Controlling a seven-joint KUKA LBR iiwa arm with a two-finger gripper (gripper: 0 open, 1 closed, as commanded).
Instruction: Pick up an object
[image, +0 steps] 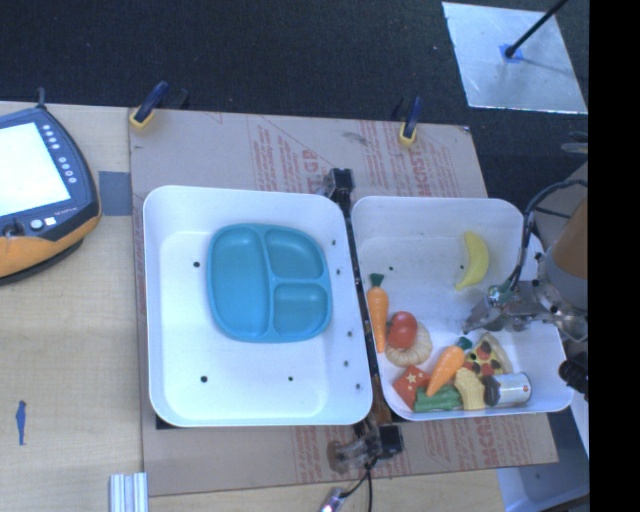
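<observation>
Two glossy white bins (160, 300) — plastic toy food (440, 372), curved banana (475, 258).

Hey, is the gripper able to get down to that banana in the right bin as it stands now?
Probably yes. The banana lies alone on bare bin floor near the far wall, apart from the toy-food pile, and the gripper hovers just beside it.

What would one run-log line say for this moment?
hand: over right bin, nothing seen held | nearest: banana, carrot | left bin: blue plate
</observation>
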